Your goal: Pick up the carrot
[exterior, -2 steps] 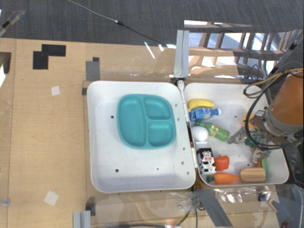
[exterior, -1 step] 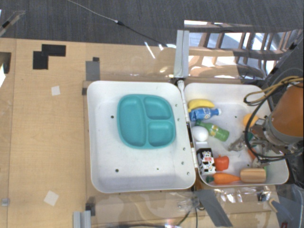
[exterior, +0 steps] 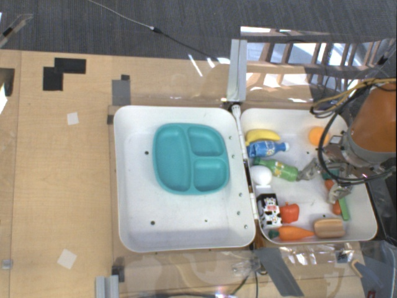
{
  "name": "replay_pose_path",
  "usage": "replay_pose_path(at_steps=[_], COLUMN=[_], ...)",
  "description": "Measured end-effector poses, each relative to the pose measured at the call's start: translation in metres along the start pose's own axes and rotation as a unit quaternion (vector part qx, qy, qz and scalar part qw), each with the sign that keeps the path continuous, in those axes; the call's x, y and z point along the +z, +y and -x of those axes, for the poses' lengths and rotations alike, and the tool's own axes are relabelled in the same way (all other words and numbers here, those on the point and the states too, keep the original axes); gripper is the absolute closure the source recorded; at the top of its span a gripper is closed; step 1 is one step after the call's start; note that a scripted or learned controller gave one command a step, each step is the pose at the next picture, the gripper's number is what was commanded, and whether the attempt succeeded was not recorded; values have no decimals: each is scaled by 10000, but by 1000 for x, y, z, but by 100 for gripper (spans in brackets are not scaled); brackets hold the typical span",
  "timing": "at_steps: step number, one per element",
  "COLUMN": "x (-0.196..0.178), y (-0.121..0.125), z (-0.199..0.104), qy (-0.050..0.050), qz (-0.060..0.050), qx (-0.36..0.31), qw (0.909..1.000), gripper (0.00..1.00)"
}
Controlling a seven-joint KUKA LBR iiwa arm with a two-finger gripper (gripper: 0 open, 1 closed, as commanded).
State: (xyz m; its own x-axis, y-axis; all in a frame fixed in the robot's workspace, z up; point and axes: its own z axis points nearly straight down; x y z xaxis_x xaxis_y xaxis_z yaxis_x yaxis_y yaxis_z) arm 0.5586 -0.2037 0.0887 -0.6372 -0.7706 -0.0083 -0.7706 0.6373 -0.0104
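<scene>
Reaching in from the right, the arm (exterior: pixel 372 126) bends down over the right bin (exterior: pixel 372 228). Claw (exterior: pixel 338 194) partly hidden by wrist & cables; can't tell its state. Carrot (exterior: pixel 296 233) lies at the bin's front edge, left of and below the claw, apart from it.

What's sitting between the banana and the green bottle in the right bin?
In the camera view, a blue-labelled bottle lies between the banana and the green bottle.

Carrot (exterior: pixel 296 233) hemmed between cow toy (exterior: pixel 268 210), bread (exterior: pixel 329 228) and bin wall (exterior: pixel 310 241).
</scene>
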Motion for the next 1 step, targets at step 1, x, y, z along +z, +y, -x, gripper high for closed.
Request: replay_pose_path(at_steps=[1], x=[-2], y=[45], z=[-39], qy=[-3], qz=[-18], qx=[-635], qw=[9980], gripper=[0])
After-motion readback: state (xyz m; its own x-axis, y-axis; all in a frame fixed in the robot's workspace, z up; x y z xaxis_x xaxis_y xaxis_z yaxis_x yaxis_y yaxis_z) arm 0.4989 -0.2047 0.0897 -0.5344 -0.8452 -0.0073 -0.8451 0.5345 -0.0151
